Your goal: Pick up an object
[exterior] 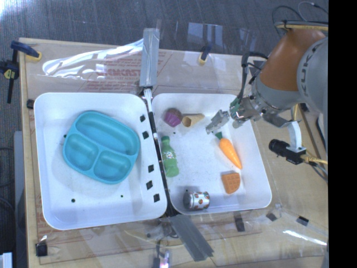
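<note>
Claw [217, 123] poised upper right of frame, grip state impossible to tell, just above carrot [230, 153]. Risk: glancing its green top, rolling it toward orange wedge [231, 182].

The left bin [47, 149] holds a divided tray [102, 147]. In the right bin [254, 149], a bottle [169, 157] lies left, a carrot [230, 152] right, a can [196, 200] near, and a cone [192, 119] far.

Right bin: orange carrot [230, 152] lying slantwise (green top toward the rear), orange wedge [231, 182] just below it; green bottle [169, 156] along the left wall; purple ice-cream cone [182, 118] rear; silver can [197, 199] front.
</note>
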Controlling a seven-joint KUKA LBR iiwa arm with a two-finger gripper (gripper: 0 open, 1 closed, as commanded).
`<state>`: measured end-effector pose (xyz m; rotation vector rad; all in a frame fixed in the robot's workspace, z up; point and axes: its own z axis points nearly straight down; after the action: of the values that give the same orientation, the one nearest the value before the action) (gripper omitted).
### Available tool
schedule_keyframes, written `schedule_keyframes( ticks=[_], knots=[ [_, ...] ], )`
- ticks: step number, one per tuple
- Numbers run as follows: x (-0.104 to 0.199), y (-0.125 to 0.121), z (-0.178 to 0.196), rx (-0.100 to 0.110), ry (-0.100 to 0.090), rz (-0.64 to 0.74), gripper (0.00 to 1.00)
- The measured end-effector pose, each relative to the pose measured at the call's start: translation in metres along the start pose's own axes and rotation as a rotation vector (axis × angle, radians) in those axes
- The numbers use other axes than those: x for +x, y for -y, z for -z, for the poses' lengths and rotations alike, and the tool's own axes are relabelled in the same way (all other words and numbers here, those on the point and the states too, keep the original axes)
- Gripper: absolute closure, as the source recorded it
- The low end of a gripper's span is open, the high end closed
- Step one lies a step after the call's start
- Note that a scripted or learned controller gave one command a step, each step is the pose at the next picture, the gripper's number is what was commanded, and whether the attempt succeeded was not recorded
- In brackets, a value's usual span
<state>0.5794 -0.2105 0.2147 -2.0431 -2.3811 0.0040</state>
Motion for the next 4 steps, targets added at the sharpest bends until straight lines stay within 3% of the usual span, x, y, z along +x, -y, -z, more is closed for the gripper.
schedule_keyframes(
  ticks=[1, 2, 3, 4],
  knots=[
    [0.003, 0.011, -0.124, -0.002, 0.001, -0.04, 0.0],
    [0.007, 0.055, -0.009, -0.004, 0.001, -0.056, 0.0],
    [0.001, 0.001, -0.113, 0.001, 0.0, 0.001, 0.0],
    [-0.001, -0.004, 0.026, -0.006, 0.003, 0.045, 0.0]
  ],
)
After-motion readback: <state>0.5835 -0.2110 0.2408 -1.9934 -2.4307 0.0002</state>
